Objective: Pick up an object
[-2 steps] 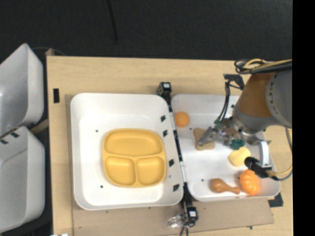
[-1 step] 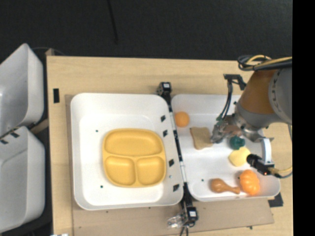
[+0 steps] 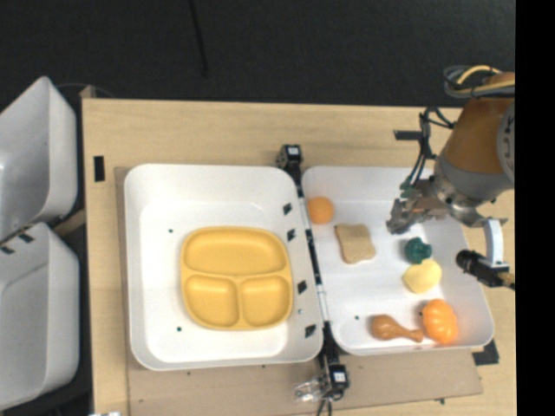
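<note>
The right bin holds several toy foods: a small orange ball, a tan bread slice, a dark green piece, a pale yellow piece, an orange pumpkin-like piece and a brown drumstick. My gripper hangs over the bin's upper right part, just above and left of the green piece and right of the bread. I see nothing between its fingers.
The left bin holds a yellow divided tray. Black clips join the bins along the middle seam. White rounded shapes stand off the bench at the left. The arm's orange band is above the right bin's far corner.
</note>
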Tool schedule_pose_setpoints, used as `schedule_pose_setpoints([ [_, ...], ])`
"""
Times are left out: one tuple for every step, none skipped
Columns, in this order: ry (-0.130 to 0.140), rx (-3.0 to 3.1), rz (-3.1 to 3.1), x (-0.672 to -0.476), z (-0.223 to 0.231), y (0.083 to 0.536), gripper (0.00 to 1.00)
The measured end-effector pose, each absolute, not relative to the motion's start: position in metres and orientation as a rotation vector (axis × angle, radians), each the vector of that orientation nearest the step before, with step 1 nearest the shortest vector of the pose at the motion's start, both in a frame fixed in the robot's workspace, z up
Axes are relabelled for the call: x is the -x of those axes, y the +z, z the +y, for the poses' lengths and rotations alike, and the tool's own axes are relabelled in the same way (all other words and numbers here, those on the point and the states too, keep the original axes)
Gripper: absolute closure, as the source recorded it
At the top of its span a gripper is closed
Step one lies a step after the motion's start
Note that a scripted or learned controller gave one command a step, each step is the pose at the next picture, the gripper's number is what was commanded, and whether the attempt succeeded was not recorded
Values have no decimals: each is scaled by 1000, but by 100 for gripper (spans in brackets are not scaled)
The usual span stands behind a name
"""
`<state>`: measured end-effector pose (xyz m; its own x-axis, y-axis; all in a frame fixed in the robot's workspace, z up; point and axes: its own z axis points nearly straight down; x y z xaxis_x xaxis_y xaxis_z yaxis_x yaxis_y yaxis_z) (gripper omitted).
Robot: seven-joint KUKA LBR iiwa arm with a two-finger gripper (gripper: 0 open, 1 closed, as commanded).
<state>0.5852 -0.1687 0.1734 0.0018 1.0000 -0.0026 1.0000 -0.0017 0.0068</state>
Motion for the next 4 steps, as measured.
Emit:
schedule_pose_setpoints([
  [4,-2216,2221,-585,-168,217,100],
  [4,-2214,2222,-586,-169,250,100],
  [2,-2214,2227,-597,-118,240,100],
  [2,-2213,2227,-617,-63,233,100],
])
